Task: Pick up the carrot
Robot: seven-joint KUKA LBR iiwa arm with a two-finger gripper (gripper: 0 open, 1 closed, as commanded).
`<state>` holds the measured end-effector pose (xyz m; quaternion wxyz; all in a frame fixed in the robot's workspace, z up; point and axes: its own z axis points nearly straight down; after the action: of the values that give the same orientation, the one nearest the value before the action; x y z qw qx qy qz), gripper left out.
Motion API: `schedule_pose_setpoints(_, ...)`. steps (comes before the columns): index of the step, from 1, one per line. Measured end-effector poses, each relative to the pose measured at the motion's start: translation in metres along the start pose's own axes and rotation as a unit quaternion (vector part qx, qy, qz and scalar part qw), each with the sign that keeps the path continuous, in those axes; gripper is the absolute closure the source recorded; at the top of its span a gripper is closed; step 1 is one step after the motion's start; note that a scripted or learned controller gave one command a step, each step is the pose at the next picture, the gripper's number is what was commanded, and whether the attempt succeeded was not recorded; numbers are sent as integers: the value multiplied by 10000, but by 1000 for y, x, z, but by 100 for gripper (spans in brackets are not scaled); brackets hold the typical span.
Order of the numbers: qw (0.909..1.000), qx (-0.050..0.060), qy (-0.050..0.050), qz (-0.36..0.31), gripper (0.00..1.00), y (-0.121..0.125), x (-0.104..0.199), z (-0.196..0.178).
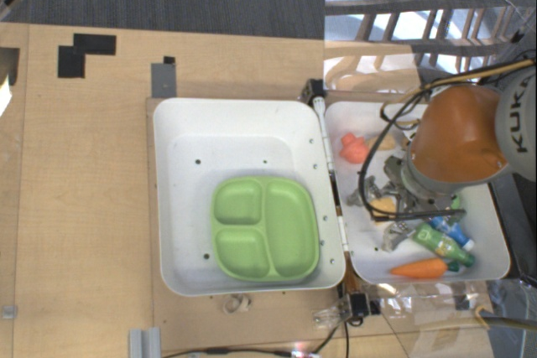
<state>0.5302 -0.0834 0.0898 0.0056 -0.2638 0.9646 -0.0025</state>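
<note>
Starting from the largest thing:
Bench (84, 205): pale wood, carrying two shallow white bins side by side.
Left bin (180, 138): holds a green divided plate (264, 226) lying flat toward its near side.
Right bin (497, 251): the crowded one; the arm works above it.
Arm (457, 134): reaches in from the right, its orange band hanging over the middle of the right bin and hiding part of the floor.
Jaws (394, 214): they sit below the orange band among cables and dark metal parts; I cannot tell how far apart they stand, and nothing can be made out between them.
Green bottle (436, 241): lies aslant just beside the jaws, between them and the carrot, with a blue item touching its right end.
Carrot (418, 269): orange, lying flat near the front wall of the right bin, apart from the jaws.
Pink object (355, 148): near the back left of the right bin, well apart from the carrot.
Key relation: the carrot lies toward the near edge from the jaws and slightly right; its long axis runs roughly left to right, so closing across its short width looks the likely approach, with the bottle close enough to get in the way.
</note>
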Motion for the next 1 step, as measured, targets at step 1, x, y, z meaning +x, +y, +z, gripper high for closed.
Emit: schedule_pose_setpoints(1,9971,-13,-31,-760,0,3,0,0)
